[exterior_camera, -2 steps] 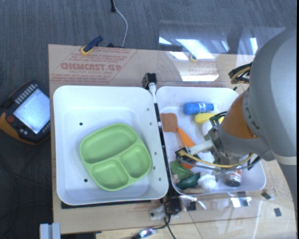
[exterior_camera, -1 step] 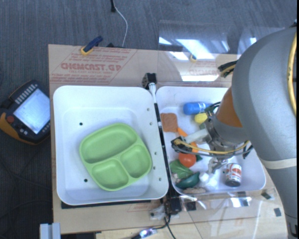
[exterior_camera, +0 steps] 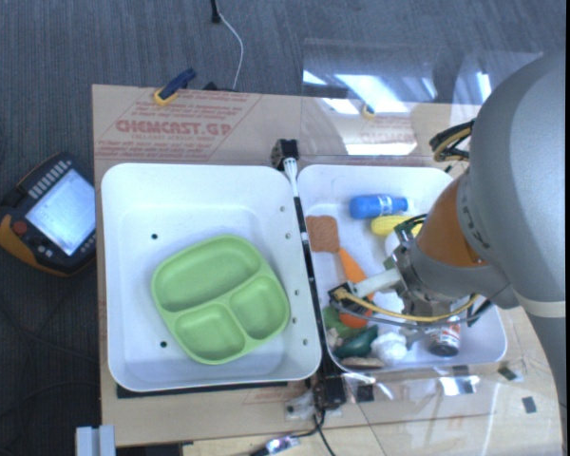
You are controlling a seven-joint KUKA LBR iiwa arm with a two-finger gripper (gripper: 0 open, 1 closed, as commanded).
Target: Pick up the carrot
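Carrot [exterior_camera: 350, 266], lower end hidden under arm [exterior_camera: 513, 198].

Bright, even overhead light; white glare on bench [exterior_camera: 266, 131] rear; arm [exterior_camera: 527, 169] soft-focused.

Grey ribbed carpet floor [exterior_camera: 76, 27] surrounds the brown paper-covered bench top [exterior_camera: 190, 126]; left of the bench lies an orange-and-black handheld control pendant [exterior_camera: 47, 212].

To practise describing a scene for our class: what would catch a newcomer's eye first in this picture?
The bright green divided plate in the left bin stands out first. Next comes the big grey arm, which reaches in from the right over the right bin, where small things crowd together, among them a blue bottle and the orange carrot.
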